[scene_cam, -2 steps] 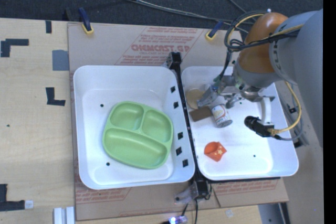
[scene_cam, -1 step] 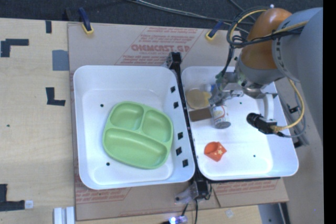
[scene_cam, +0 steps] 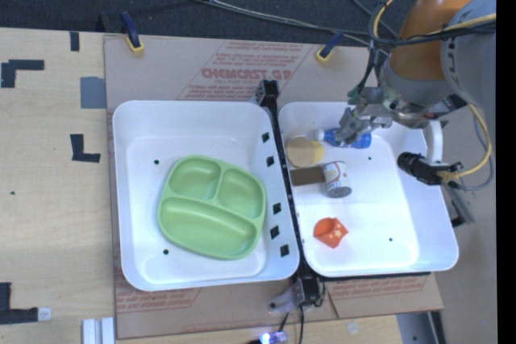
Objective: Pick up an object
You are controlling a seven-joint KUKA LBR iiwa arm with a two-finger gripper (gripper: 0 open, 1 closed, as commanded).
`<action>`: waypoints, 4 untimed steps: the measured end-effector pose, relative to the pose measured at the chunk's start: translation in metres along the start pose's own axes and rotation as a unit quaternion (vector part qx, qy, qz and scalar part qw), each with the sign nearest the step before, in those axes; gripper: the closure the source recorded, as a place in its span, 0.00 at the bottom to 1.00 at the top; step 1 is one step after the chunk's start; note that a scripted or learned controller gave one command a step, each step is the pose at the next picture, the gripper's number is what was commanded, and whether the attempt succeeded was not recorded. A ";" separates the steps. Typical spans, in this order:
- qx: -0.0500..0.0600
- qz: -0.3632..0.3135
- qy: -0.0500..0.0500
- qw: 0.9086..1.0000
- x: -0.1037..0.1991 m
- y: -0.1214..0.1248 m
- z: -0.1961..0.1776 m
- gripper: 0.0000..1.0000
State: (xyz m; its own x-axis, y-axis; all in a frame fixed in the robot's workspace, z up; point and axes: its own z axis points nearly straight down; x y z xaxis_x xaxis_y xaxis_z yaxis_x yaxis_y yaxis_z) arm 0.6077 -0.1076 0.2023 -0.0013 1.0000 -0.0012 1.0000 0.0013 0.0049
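Beneath the claw (scene_cam: pixel 351 133), whose spread I cannot tell, a small blue plastic object (scene_cam: pixel 358 142) lies unlifted; the pick remains undone.

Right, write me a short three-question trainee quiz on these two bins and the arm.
1. True or false: the green divided plate lies in the same bin as the orange object.
2. Which item does the gripper hang over? A) the blue object B) the small can C) the orange object
3. Fill in: the small can lies on its ____ in the right bin.

Key
1. False: the plate is in the left bin, the orange object in the right one.
2. A
3. side
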 end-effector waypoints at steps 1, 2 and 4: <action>0.002 0.000 0.000 1.000 0.000 0.001 -0.021 1.00; 0.003 -0.002 0.001 1.000 0.046 0.010 -0.028 1.00; 0.002 -0.002 0.001 1.000 0.138 0.028 -0.027 1.00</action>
State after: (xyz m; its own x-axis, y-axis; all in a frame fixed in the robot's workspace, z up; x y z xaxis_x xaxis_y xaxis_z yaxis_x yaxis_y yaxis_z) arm 0.6358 0.0304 0.2289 -0.0061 1.0000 0.0013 1.0000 0.0061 0.0000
